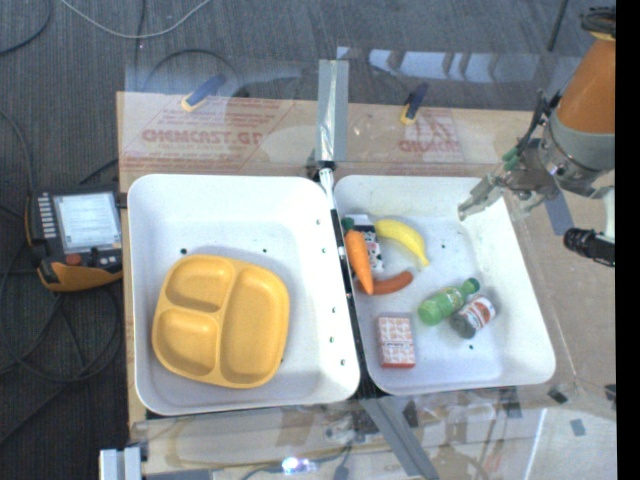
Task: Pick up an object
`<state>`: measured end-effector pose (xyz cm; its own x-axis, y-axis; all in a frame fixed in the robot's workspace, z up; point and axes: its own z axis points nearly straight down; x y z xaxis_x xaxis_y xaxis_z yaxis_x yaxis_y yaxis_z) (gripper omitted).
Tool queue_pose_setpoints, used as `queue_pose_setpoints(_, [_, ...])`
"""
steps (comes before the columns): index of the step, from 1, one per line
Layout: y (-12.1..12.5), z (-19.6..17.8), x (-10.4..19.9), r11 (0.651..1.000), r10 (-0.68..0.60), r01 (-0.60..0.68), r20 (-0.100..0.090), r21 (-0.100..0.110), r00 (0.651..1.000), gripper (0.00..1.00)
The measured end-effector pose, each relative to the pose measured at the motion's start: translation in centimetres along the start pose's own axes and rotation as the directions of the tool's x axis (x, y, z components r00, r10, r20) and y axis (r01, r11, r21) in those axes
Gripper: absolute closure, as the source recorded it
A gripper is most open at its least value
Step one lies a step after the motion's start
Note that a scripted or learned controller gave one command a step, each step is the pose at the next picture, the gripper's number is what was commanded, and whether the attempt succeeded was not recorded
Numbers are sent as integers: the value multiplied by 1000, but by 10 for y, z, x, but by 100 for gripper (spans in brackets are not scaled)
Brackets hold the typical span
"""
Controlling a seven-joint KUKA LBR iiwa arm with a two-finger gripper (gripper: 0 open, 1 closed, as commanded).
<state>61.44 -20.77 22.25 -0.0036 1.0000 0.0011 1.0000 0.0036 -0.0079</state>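
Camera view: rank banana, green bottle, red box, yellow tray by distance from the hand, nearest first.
Measured from the hand at the right bin's far right edge:
1. Banana, far part of the right bin.
2. Green bottle, right bin, nearer the camera.
3. Red box, right bin's near side.
4. Yellow tray, left bin.

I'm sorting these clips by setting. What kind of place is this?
Probably a robotics lab bench, not a kitchen. A robot arm reaches over two white bins, the food is toys like a banana and carrot, and cables trail over the carpet.
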Motion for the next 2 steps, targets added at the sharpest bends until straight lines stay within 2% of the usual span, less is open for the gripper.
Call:
queue_pose_setpoints(1, [38,107,38,999,-51,51,6,-13,999,0])
queue_pose_setpoints(2, [-1,133,73,992,-124,124,9,-19,992,0])
